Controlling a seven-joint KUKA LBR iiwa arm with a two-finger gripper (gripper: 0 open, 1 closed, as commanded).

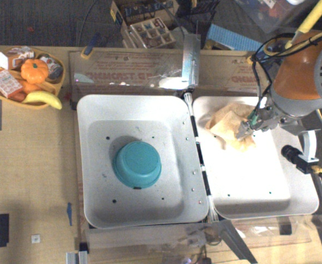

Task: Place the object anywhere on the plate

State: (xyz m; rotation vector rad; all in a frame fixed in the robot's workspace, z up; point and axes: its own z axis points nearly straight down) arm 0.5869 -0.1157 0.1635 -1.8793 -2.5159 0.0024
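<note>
A teal round plate (138, 164) lies in the middle of the left white bin (95, 120). A crumpled tan, cloth-like object (224, 122) rests in the far left corner of the right white bin (260, 186). My gripper (247, 130) reaches in from the right and sits low over the tan object's right edge, touching or just above it. The gripper's tip is dark and small against the object, and part of the object is hidden under it. The grey arm with its orange band (298, 78) rises at the upper right.
A ridge where the two bin walls meet (196, 147) separates the bins. A yellow bowl of toy food (26, 78) sits on the bench at far left. Cardboard and clutter (150, 70) line the back edge. A black fitting (293, 155) sticks out by the right bin's right rim.
</note>
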